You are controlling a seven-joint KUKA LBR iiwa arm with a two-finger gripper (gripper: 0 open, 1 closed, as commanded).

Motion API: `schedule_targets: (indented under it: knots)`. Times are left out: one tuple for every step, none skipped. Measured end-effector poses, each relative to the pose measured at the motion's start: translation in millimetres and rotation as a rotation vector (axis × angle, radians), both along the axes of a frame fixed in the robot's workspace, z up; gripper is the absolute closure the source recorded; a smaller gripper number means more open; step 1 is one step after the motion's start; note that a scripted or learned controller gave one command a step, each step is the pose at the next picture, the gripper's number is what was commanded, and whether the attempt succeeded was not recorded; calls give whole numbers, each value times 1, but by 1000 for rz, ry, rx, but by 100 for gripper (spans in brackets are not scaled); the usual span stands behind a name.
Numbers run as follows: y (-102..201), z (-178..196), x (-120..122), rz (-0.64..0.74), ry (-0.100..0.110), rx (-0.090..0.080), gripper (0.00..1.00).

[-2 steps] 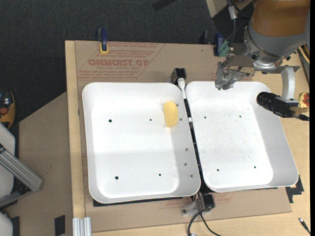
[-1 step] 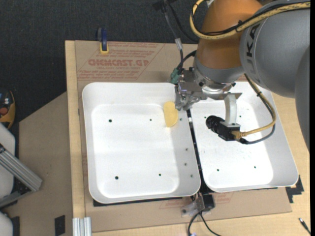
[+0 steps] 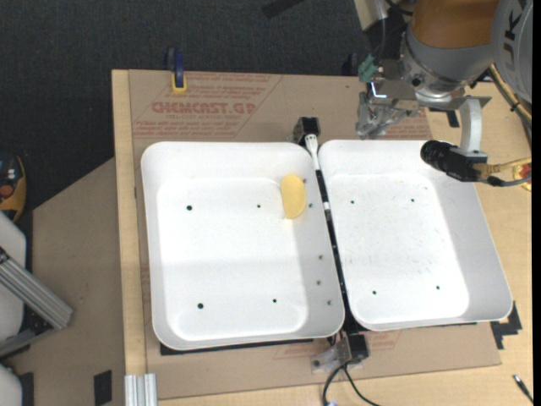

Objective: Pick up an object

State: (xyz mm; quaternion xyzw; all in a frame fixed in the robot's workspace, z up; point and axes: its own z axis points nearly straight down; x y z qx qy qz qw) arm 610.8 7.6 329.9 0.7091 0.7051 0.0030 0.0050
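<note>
A pale yellow oblong object lies in the left bin, near its far right corner beside the divider between the bins. My gripper hangs above the far left edge of the right bin, to the right of and beyond the yellow object and well apart from it. Nothing shows between its fingers. The grey arm with its orange band rises behind it at the top right.
A black clamp sits at the far end of the seam between the bins. A black camera-like part juts over the right bin's far edge. A blue-yellow clamp holds the board's far left corner.
</note>
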Motion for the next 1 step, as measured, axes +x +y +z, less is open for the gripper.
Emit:
schedule_targets:
  knots:
    - [65,-79,34,11,18,4,100]
